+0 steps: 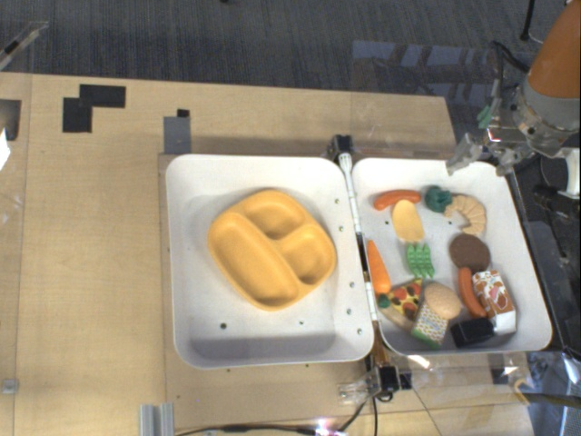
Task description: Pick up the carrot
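Note:
The carrot [377, 267] is a small tapered orange piece. It lies lengthwise against the left wall of the right bin [529, 271], just above a pizza slice [402, 300]. My gripper [481, 160] hangs over the bin's far right corner, well away from the carrot to the upper right. Its fingers stand spread apart with nothing between them. The grey arm with its orange band [556, 62] comes in from the top right.
The right bin also holds an orange-red sausage [397, 198], a dark green piece [438, 198], a yellow piece [408, 220], green beans [418, 260], a croissant [471, 212], a brown patty [469, 250] and small boxes. A yellow divided plate [270, 246] sits in the left bin [195, 334].

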`<state>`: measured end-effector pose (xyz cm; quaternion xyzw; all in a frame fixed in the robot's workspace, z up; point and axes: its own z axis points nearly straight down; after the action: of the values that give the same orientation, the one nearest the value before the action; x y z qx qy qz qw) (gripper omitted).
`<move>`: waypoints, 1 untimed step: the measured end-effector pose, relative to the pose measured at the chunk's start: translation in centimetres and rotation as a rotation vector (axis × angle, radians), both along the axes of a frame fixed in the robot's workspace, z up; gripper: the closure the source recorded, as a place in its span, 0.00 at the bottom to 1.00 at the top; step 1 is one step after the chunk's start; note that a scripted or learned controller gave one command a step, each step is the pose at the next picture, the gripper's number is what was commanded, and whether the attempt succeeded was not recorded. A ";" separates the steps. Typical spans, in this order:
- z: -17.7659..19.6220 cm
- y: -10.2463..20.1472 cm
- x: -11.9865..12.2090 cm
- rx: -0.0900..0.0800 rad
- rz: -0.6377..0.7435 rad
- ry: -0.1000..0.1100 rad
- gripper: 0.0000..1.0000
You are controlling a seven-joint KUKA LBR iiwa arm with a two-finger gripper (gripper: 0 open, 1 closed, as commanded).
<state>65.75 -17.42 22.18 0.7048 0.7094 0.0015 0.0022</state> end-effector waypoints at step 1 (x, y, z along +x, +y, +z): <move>23.0 -2.9 1.3 -0.011 0.133 -0.025 0.00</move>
<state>67.03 -20.31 45.22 0.6560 0.7546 0.0065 0.0150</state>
